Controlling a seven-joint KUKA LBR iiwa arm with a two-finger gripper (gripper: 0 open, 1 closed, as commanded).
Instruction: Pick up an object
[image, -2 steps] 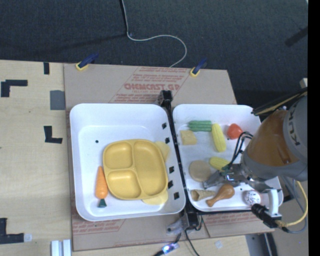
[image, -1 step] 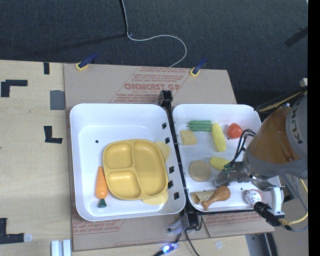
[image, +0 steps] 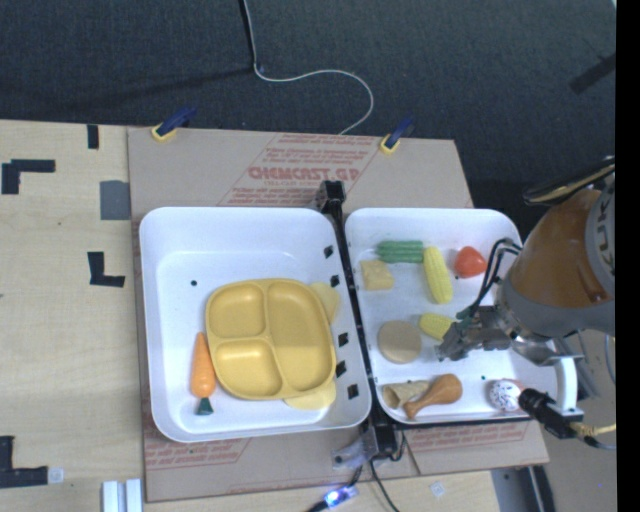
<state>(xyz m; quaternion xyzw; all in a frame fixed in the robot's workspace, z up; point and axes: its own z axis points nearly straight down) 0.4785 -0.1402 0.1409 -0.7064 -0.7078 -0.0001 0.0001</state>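
Camera view, gripper low in right bin, its grip impossible to judge, beside small yellow piece and tan round cookie, corn cob, tomato, drumstick nearby, yellow divided plate and carrot in left bin.

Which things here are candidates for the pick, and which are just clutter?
Job:
gripper, low in the right bin
corn
yellow piece
round biscuit
drumstick

Lying about:
tray
carrot
left bin
blue clips
cable
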